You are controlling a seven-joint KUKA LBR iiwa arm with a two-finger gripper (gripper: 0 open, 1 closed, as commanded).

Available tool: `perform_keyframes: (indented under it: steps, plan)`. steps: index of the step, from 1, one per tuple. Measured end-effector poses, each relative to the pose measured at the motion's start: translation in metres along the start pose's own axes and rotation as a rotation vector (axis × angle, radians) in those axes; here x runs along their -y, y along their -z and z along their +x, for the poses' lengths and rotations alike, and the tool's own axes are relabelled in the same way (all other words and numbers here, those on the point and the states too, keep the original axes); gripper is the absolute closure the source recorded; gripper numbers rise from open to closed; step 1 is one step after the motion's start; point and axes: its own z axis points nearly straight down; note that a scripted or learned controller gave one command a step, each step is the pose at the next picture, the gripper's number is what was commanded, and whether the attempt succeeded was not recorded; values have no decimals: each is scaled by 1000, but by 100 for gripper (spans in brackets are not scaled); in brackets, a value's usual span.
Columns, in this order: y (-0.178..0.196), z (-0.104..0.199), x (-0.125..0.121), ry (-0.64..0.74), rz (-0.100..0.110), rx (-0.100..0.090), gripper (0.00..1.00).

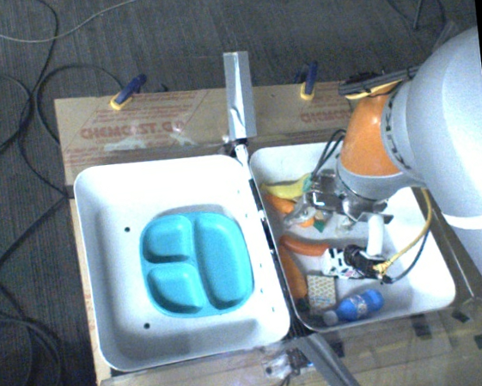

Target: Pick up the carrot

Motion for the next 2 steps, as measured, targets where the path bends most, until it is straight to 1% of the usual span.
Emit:
perform_keyframes:
  steps: [1, 2]
  plan:
    - [6, 1, -1, 2, 1, -1, 100]
    - [92, 57, 50, -26, 13, 3, 100]
